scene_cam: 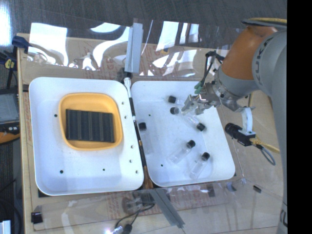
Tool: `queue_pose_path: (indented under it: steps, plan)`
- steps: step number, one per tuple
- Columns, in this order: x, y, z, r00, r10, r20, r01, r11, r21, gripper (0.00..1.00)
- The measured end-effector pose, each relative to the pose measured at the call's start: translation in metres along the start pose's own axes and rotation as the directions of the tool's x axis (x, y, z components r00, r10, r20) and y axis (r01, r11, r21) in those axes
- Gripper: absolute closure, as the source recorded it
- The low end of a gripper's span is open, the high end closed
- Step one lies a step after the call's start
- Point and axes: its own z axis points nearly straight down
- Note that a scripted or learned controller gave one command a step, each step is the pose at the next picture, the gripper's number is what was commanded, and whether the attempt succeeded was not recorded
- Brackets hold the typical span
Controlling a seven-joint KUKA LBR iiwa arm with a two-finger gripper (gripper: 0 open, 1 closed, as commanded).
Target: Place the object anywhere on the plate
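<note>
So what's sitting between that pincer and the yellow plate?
In the camera view, between the pincer and the yellow plate lie two small black-capped vials, another, and the bins' adjoining rims.

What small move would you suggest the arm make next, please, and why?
Probably lower the end effector onto the nearest clear vial just below it. It hangs over the right bin, where the black-capped vials lie scattered, and nothing shows between its tips, while the yellow plate waits in the left bin.
</note>
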Motion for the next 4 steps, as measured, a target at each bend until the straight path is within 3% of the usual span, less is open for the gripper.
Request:
queue_pose_path:
  steps: [1,2,3,4]
  plan:
    - [0.047,-0.049,0.033,1.0,-0.026,0.0,0.026,1.0,0.005,1.0]
    - [0.073,-0.067,0.028,0.99,-0.141,-0.001,0.141,0.99,0.003,1.0]
    - [0.121,-0.103,0.023,0.971,-0.24,0.003,0.24,0.971,0.001,1.0]
    - [0.151,-0.05,0.022,0.945,-0.328,0.003,0.328,0.945,-0.002,1.0]
